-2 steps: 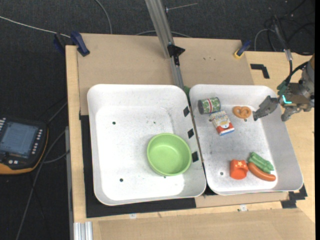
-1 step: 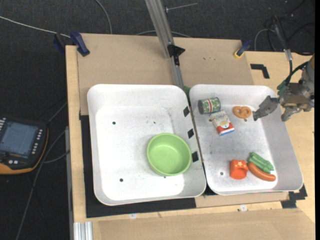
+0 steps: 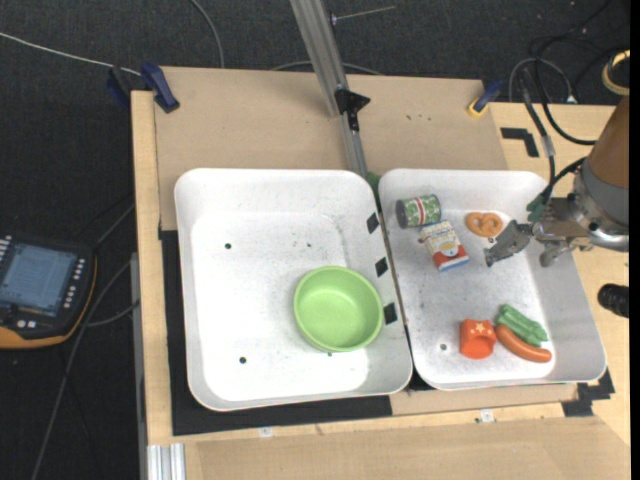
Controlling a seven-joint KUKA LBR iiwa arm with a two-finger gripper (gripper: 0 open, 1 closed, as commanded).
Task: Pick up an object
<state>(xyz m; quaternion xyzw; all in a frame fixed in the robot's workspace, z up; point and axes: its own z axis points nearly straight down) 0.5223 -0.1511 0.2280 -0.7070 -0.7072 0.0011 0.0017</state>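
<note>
The gripper (image 3: 520, 242) hangs over the right bin (image 3: 572, 308) near its right edge, its 2 fingers spread with nothing between them. To do this step well, it should settle on 1 target, centre over it and come straight down. The closest candidate is the orange pretzel (image 3: 485, 224), just beside the fingertips toward the bin's far edge. The small carton (image 3: 444, 246) lies a little further off, toward the bin's left edge.

Arm (image 3: 612, 163) by the right bin (image 3: 560, 298): fat round body, brown-orange band w/ grey under it. Silver metal wrist w/ dark bits. Gripper (image 3: 525, 246) has dark grey fingers (image 3: 505, 248). Black cables loop behind the arm.
</note>
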